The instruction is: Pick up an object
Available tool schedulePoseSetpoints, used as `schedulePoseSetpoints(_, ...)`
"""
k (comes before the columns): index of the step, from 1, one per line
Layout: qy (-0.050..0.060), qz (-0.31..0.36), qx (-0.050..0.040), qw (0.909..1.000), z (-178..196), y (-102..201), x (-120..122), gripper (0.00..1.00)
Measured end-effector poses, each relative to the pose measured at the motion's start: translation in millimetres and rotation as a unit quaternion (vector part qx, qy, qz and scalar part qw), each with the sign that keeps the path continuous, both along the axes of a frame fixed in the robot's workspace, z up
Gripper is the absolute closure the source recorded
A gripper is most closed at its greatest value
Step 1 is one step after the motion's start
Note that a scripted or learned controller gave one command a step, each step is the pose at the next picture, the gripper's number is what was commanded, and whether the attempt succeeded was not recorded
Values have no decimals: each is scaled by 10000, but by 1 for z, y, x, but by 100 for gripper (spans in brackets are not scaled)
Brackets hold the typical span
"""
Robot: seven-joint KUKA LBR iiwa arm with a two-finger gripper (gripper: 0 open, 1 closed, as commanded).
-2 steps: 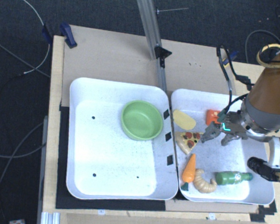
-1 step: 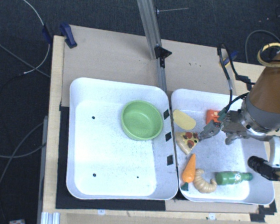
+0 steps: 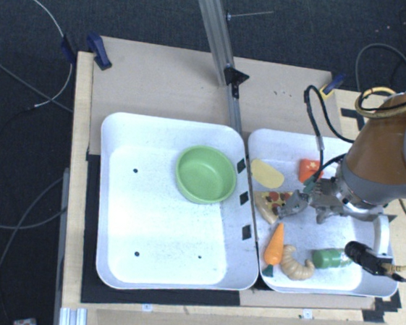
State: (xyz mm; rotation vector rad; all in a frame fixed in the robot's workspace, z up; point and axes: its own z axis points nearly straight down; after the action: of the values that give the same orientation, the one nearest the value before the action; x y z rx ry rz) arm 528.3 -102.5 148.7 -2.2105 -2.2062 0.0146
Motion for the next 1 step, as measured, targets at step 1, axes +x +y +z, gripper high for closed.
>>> schedulePoseSetpoints(1,-12,1,1,10000,-55,1,-2,0)
